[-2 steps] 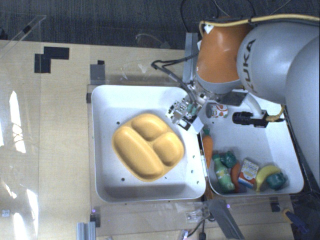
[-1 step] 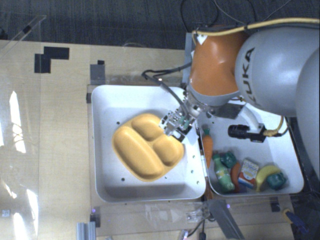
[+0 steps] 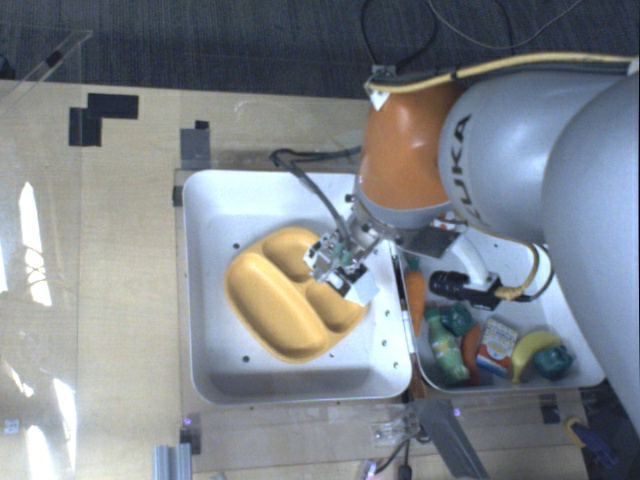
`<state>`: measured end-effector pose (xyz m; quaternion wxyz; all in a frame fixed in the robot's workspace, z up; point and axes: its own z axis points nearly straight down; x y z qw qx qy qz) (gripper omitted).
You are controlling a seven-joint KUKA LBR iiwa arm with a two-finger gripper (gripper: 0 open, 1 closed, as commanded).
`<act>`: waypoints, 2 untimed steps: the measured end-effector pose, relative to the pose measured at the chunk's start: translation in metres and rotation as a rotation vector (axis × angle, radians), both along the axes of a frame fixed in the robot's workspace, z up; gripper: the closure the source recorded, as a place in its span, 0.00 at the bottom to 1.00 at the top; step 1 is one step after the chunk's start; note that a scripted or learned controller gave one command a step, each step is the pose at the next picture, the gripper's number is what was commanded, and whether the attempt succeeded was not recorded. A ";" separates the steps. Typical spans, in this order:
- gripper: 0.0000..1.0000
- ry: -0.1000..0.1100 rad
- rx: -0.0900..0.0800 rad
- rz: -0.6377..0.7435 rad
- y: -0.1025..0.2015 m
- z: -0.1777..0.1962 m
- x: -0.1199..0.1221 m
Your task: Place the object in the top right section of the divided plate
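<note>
Near edge of the bench: right bin (image 3: 590,373) is holding a pile of small items, with a banana (image 3: 533,349), a dark green piece (image 3: 552,361), a small carton (image 3: 497,343), a green vegetable (image 3: 448,356) and a carrot (image 3: 414,298) lying along its left wall. Left bin (image 3: 205,298) is holding the yellow divided plate (image 3: 285,298), sitting flat near the bin's middle. Gripper (image 3: 337,260) is hanging right over the plate's upper right section, at the divider ridge. A small dark and green object (image 3: 345,258) is sitting at the tip there, but it is too blurred to tell whether it is being held or whether the gripper is closed. Further back, the orange band (image 3: 400,153) and grey arm (image 3: 540,158) are reaching in from the right, cables (image 3: 410,18) trailing behind.
</note>
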<state>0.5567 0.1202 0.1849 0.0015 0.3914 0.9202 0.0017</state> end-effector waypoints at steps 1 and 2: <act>1.00 -0.002 -0.001 0.151 -0.050 0.001 -0.022; 1.00 -0.003 -0.001 0.220 -0.022 0.014 -0.002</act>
